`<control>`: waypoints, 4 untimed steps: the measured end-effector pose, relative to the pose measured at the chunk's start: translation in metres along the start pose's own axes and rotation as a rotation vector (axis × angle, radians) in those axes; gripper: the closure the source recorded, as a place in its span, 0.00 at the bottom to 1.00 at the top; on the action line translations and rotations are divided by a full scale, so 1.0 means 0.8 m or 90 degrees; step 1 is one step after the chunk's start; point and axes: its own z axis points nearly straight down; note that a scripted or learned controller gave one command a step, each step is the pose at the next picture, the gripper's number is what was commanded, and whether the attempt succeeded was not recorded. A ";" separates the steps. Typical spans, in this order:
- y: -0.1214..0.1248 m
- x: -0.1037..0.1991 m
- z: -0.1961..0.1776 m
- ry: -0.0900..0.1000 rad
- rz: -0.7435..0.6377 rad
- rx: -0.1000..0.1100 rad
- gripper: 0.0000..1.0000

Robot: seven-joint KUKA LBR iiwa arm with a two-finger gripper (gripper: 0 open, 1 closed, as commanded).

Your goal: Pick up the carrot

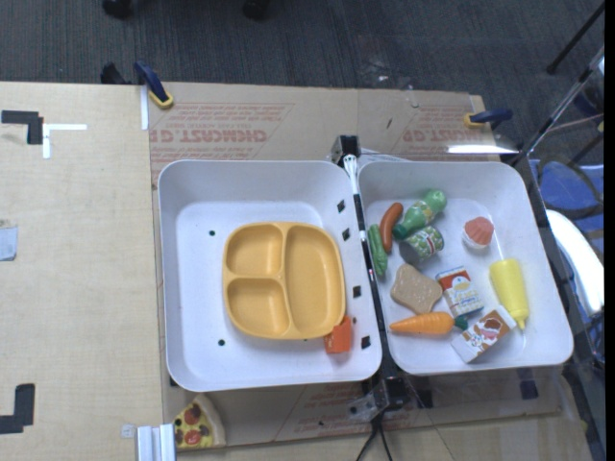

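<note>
No gripper has reached the bins, so its state cannot be told; the approach has not begun. The carrot [424, 325] lies in the right bin [548, 353], touching the bread slice [415, 289]. Next: descend, straddling its narrow width.

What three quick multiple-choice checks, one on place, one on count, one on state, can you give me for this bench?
1. Where does the carrot lie?
A. right bin
B. left bin
C. on the cardboard

2. How many compartments has the yellow plate?
A. two
B. three
C. five

3. How does the mustard bottle rest?
A. standing upright
B. lying on its side
C. stacked on the plate

Answers: 1 A, it lies near the right bin's front edge, below the bread slice. 2 B, ridges divide it into three. 3 B, its length lies flat on the bin floor.
</note>
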 end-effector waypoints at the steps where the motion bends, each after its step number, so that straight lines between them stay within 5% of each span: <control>1: -0.028 0.044 -0.083 -0.003 -0.150 0.000 0.00; 2: -0.036 0.059 0.003 0.001 -0.298 -0.001 0.00; 4: -0.025 0.041 -0.044 -0.002 -0.761 -0.002 0.00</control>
